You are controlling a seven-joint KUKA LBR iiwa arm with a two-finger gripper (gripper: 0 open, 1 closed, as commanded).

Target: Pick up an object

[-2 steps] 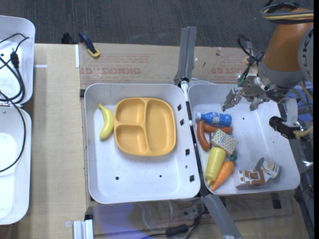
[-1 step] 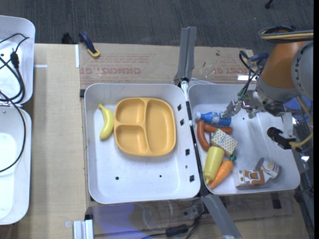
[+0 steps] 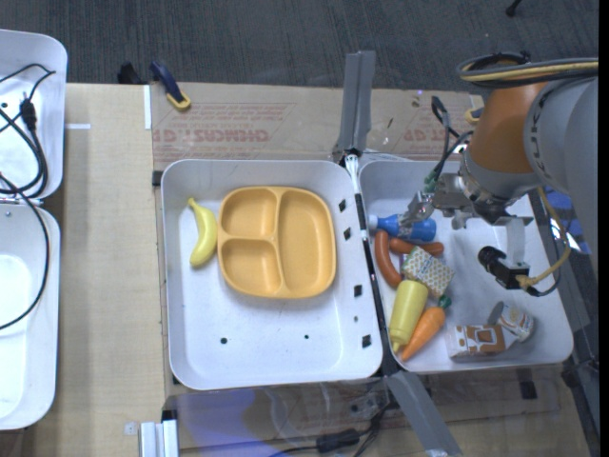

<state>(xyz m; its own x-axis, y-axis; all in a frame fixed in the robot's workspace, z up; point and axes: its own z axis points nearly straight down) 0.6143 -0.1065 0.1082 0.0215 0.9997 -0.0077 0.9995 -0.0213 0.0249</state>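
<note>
Grey and orange, the arm (image 3: 533, 112) reaches in from the right and hangs over the right bin (image 3: 547, 341). Its gripper (image 3: 420, 209) sits low at the bin's upper left corner, right against a blue object (image 3: 407, 226) lying there; whether it grips that piece I cannot tell from here. Just below the gripper lie two sausages (image 3: 388, 258), then a checkered packet (image 3: 429, 272), a yellow bottle (image 3: 407, 311) and a carrot (image 3: 425, 331). Farther down and to the right of the gripper rests a small carton (image 3: 487, 337). Well off to the gripper's left, in the left bin (image 3: 257, 350), sit a yellow divided plate (image 3: 278, 241) and a banana (image 3: 203, 233) beside it.
</note>
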